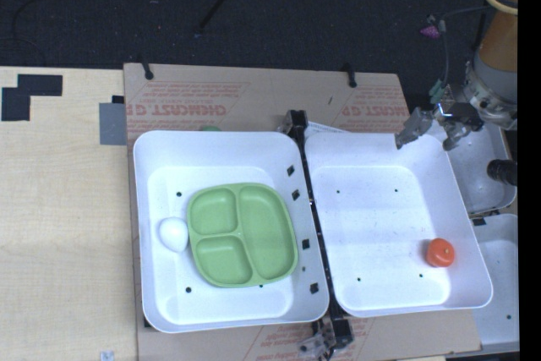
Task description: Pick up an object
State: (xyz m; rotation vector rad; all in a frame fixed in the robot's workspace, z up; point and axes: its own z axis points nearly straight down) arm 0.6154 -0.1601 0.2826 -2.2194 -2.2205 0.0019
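cardboard covers the bench under two white bins. on my screen the gripper (433,128) hangs above the far right corner of the right bin (385,304), its fingers spread apart with nothing between them. i see an orange ball (439,252) near this bin's right wall. the left bin (161,156) holds a green divided plate (242,233), and a white egg (173,233) touches its left edge.

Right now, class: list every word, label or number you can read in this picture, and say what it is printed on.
Red print on the cardboard sheet behind the bins: mirrored or upside down, too blurred to read for certain.
More red print on the cardboard's front edge: too small to read.
Nothing readable on the green plate or the bins.
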